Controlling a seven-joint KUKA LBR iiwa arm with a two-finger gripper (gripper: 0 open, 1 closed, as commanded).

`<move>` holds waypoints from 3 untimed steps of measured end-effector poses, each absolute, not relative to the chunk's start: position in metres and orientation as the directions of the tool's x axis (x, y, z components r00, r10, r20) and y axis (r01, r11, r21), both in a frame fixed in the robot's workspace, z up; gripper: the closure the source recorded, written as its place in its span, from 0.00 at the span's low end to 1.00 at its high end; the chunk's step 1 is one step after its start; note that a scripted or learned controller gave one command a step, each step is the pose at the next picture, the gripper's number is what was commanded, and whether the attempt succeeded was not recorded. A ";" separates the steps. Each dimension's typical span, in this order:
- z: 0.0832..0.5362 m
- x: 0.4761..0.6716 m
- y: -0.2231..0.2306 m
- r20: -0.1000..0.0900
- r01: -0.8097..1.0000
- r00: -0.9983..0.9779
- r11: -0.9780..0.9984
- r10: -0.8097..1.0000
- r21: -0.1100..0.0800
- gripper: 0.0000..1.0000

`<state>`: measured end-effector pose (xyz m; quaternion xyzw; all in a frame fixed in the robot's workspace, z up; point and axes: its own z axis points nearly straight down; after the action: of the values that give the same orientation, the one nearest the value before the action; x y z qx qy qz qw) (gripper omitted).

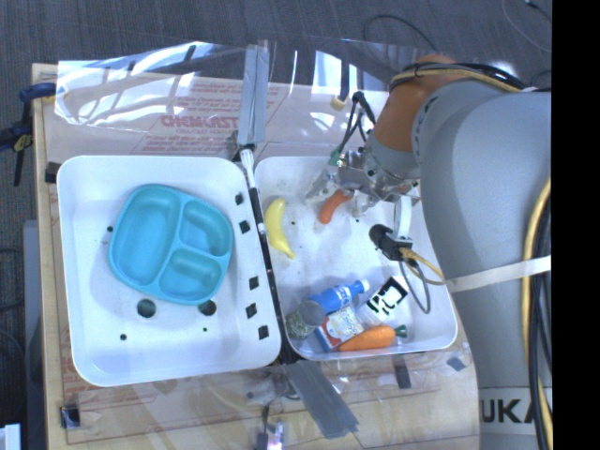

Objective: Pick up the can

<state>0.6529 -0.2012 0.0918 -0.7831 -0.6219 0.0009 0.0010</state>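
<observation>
Bench (pixel 141 125) on grey carpet (pixel 141 12) bears 2 white bins (pixel 80 345); hand (pixel 342 195) state unclear.

A sky-blue plastic sectioned plate (pixel 172 244) lies in the white left bin (pixel 80 345). The white right bin (pixel 441 331) holds a yellow banana (pixel 277 228), an orange carrot (pixel 368 338) and a blue-capped bottle (pixel 336 298).

The pincer (pixel 339 193) is being held low over the right bin's (pixel 433 331) far end, just above an orange sausage-shaped toy (pixel 330 208). The can (pixel 302 320) is lying at the near end, beside a carrot (pixel 367 338); a banana (pixel 277 229) is lying near the divider.
</observation>
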 end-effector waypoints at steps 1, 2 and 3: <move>0.091 0.575 -0.198 0.000 0.961 0.275 -0.275 0.961 -0.004 0.00; 0.107 0.639 -0.201 0.000 0.935 0.356 -0.356 0.935 -0.002 0.00; 0.144 0.657 -0.202 0.000 0.931 0.365 -0.365 0.931 -0.002 0.00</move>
<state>0.6568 -0.2021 0.1441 -0.8263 -0.5633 0.0006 0.0008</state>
